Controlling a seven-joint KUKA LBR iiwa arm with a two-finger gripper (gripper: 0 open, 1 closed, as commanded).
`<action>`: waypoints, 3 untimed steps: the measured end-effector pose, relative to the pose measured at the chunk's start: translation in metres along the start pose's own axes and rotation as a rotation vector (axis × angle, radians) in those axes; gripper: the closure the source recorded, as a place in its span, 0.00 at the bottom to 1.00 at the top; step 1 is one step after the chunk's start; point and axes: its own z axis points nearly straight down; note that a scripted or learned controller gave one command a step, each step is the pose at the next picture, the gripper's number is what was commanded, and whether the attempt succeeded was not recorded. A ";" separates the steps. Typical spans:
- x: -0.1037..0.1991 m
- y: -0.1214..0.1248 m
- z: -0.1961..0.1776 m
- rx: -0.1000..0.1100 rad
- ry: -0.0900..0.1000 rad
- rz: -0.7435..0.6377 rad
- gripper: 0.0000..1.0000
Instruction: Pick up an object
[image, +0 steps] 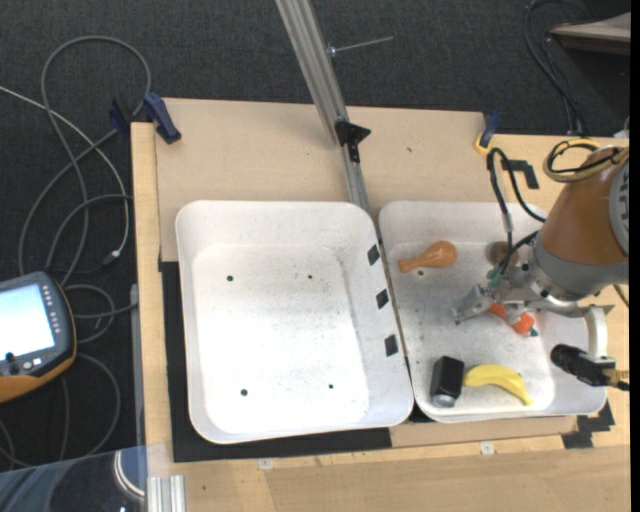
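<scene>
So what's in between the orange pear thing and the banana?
In the camera view, the orange pear-shaped toy and the banana have mostly bare white bin floor between them. The gripper reaches in from the right. The black block sits beside the banana.

Arm (590, 235): broad orange band, rounded, glossy, above grey cylindrical wrist section. Black cable looped beside orange band, running down toward wrist; yellow cable coil near arm's upper edge. End effector (490, 305): small metallic grey assembly, thin silvery parts, red-orange detail on it. White bracket and black cylindrical fitting at wrist's lower side. Finer detail too small to tell.
</scene>
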 end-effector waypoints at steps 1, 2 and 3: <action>-0.001 0.002 -0.015 -0.009 -0.002 0.001 1.00; 0.000 -0.006 -0.064 -0.014 -0.006 0.000 1.00; 0.005 -0.004 -0.127 -0.016 -0.006 -0.002 1.00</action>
